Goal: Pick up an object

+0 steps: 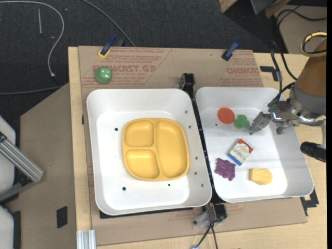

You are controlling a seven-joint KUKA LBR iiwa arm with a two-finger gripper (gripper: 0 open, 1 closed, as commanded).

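The right bin holds an orange-red ball, a green piece touching it, a small white, blue and red carton, a purple toy and a yellow piece. My gripper hangs over the bin's upper right part, just right of the green piece. It is open, and nothing sits between its fingers.
The left bin carries a yellow divided plate. A green ball lies on the cardboard outside the bins, at the back left. Blue clamps grip the board's far edge. A black part juts in at the right.
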